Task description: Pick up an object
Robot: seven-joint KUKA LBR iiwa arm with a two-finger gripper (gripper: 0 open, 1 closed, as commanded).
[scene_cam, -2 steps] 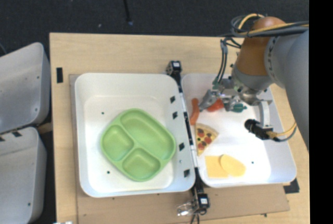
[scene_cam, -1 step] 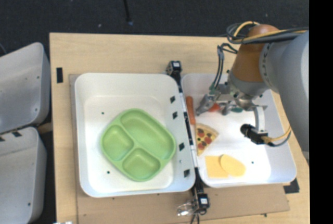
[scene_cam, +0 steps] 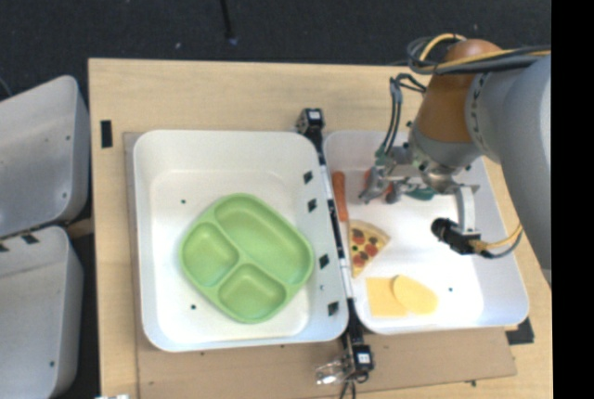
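The two-finger gripper point(scene_cam: 390, 186) hovers in the right white bin point(scene_cam: 497, 295); I cannot tell its grip. Nothing lifted yet: toy pizza slice point(scene_cam: 365, 244) lies just below.

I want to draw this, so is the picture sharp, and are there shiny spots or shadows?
Camera view: a bit soft and grainy, so the gripper looks smudgy; the white bins are very bright and washed out near their walls; the green divided plate casts a faint shadow; the pizza slice toy and yellow cheese pieces are clear enough to name; the floor behind is dark.
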